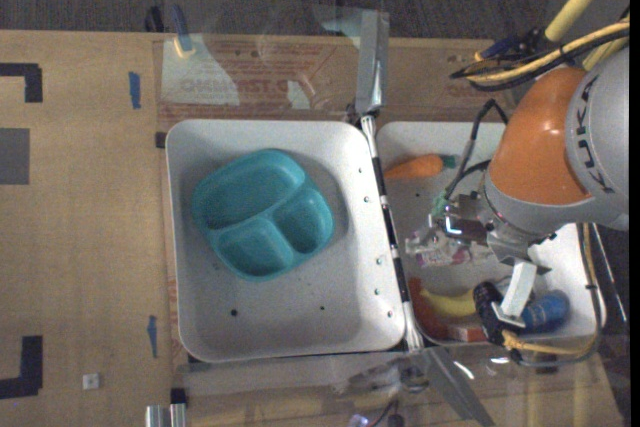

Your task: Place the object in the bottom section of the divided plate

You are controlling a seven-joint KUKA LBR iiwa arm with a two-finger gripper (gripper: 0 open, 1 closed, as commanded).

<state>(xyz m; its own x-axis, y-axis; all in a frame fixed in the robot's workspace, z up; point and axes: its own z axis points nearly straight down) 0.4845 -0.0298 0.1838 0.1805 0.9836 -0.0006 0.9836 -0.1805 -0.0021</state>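
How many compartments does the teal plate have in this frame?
3, all in the teal plastic divided plate in the left white bin: large compartment upper left, small right compartment, small bottom compartment. None hidden.

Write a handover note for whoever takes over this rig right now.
Gripper: low over the right bin, near the carrot, banana and blue object; no grasp visible.
Divided plate: teal, in the left bin, nothing on it.
Done: nothing placed yet.
Left: pick an object, carry it across, set it in the plate's bottom section.
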